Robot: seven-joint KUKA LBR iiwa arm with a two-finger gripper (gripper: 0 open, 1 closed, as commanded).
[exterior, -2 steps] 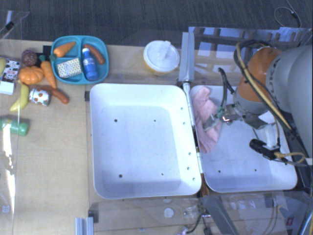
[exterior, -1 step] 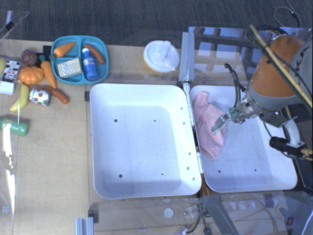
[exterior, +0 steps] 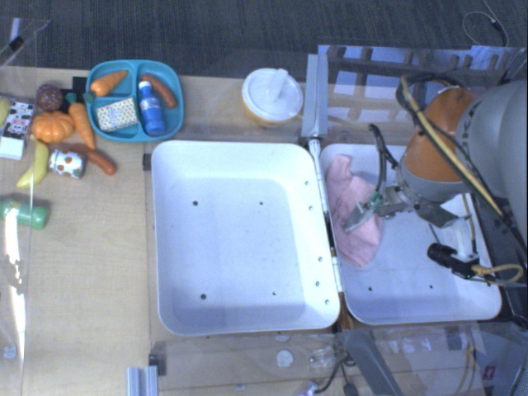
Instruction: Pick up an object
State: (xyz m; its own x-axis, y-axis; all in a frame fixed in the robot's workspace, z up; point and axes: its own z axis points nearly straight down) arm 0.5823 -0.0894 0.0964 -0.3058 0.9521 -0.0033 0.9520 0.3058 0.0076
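Observation:
A crumpled pink cloth lies along the left side of the right white bin. My gripper reaches in from the right and sits low over the cloth's middle, its fingertips touching or just above the fabric. The two metal fingers stand slightly apart. I cannot tell whether any fabric is pinched between them. The grey arm with its orange band fills the upper right of the bin.
The left white bin sits beside the right one, sharing a divider rim. On the bench at far left are a teal divided plate with toy food, loose toy vegetables, and a white lidded cup behind the bins.

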